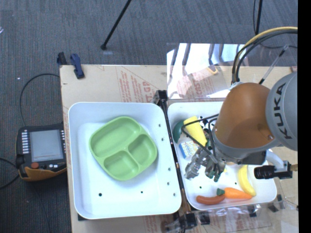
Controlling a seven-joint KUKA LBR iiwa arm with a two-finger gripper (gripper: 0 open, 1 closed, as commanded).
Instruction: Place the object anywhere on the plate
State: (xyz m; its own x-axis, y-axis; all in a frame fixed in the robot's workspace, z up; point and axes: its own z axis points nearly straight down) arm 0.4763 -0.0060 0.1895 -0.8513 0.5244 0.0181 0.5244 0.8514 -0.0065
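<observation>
— Right of the green plate (123, 148), what do we see from the one overhead camera?

— We see the gripper (204, 168) low inside the right bin (272, 194), its fingers apart with nothing between them.

— And the objects?

— All well right of the plate: a carrot (237, 193) and a red pepper (210, 199) just below the gripper, a banana (246, 179) beyond it, a yellow corn cob (194, 128) above. The plate lies in the left bin (77, 178).
</observation>
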